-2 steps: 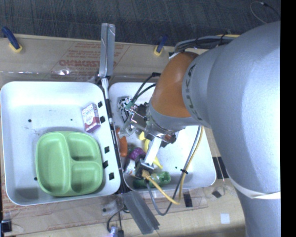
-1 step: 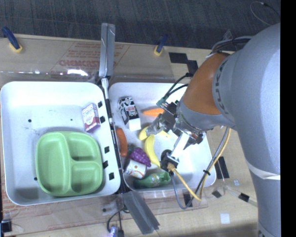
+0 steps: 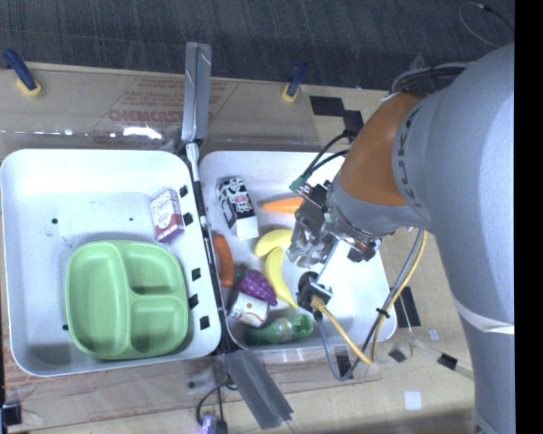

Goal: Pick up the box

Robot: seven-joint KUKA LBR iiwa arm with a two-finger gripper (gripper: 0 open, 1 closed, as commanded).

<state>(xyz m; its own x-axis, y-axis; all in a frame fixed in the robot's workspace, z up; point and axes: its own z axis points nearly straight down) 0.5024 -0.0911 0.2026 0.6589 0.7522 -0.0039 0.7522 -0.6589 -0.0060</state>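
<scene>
Gripper [image 3: 309, 262] hanging low over the right bin [image 3: 371, 283], seen from my remote station; whether it is spread or pressed together I cannot tell from this slanted look, and nothing shows between its tips.

Nearest the camera in that bin lie a green vegetable [image 3: 281, 329] and a small cup-like item [image 3: 247, 309], with a purple grape bunch [image 3: 256, 287] just behind them. A banana [image 3: 273, 251] curves beside the tool, touching or nearly so. Further back sit an orange carrot [image 3: 281, 205] and a black-and-white milk carton [image 3: 236, 202] against the left wall.

The box [image 3: 166, 214], small and reddish, lies well apart from the arm, in the left bin [image 3: 36, 188], near the divider and just beyond the far right corner of the green divided plate [image 3: 127, 298].

As I judge it, doing this step well means lifting clear of the clutter first, crossing the divider high, then descending squarely over the box with jaws set across its narrow sides. I would watch the bin wall and plate rim, both close enough to foul one finger.
</scene>
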